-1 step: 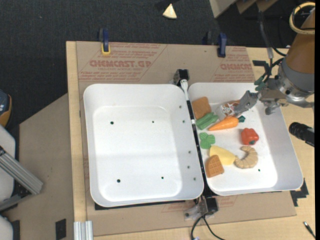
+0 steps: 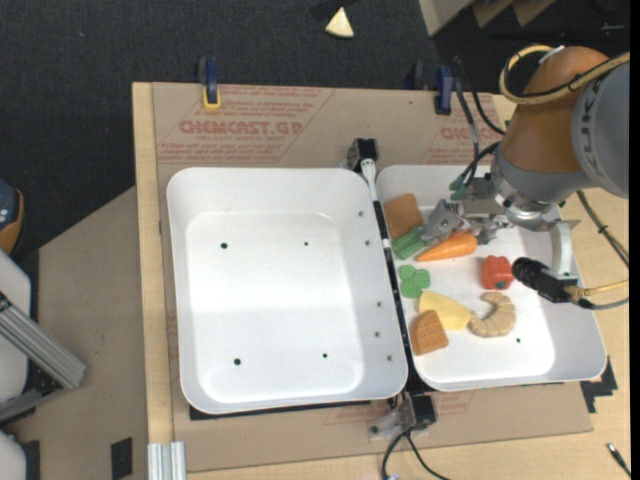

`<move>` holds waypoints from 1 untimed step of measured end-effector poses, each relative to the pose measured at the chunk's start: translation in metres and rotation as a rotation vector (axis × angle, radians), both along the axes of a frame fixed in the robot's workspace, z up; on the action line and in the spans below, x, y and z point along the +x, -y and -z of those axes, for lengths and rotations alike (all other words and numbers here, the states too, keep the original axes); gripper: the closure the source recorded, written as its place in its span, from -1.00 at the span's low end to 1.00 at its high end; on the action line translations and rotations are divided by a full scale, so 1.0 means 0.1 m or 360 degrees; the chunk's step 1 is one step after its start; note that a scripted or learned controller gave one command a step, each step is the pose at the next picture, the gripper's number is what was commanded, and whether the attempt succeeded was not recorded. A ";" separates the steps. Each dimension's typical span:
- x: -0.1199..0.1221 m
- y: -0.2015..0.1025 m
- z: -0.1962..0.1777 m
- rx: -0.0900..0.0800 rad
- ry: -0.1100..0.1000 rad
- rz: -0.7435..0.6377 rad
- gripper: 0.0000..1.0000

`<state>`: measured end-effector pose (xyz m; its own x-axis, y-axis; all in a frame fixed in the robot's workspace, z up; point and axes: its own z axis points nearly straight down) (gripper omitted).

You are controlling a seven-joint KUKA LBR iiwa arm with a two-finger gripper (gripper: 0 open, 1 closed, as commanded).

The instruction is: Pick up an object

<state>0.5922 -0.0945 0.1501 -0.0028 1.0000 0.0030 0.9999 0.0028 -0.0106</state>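
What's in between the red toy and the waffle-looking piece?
In the camera view, the yellow cheese-like wedge lies between the red toy and the waffle piece, inside the right bin.

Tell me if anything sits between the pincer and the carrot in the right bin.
Nothing visible does. The pincer hangs right at the carrot, over its left end. The brown block and green piece lie just left, beside it.
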 end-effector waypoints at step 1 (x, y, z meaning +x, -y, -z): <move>0.02 0.02 -0.17 -0.0006 0.0020 0.0005 1.00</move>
<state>0.5941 -0.0967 0.1675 0.0003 1.0000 -0.0005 1.0000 -0.0003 0.0021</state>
